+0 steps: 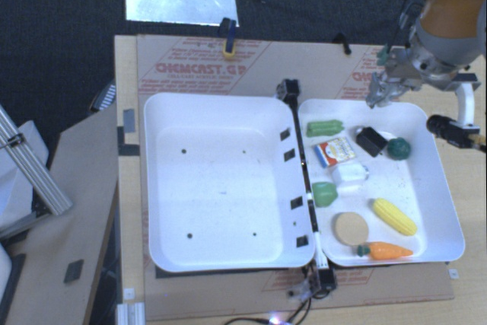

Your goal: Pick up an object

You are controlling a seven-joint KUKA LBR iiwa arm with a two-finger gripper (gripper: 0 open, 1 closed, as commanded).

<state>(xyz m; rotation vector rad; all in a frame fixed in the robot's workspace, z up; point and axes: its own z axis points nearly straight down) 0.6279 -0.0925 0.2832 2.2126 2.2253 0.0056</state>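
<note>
The gripper (378, 97) hangs over the far edge of the right bin (445, 186); you can't tell from here how its claw stands. Nearest target is the black block (371, 141), at the far end of that bin: probably light and stiff, so pinch its short sides. Count: one corn cob (394, 216), one carrot (386, 250), one dark green ball (399, 148), one left bin (221, 179).

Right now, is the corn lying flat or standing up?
Lying flat: the corn rests lengthwise on the right bin floor, above the carrot.
</note>
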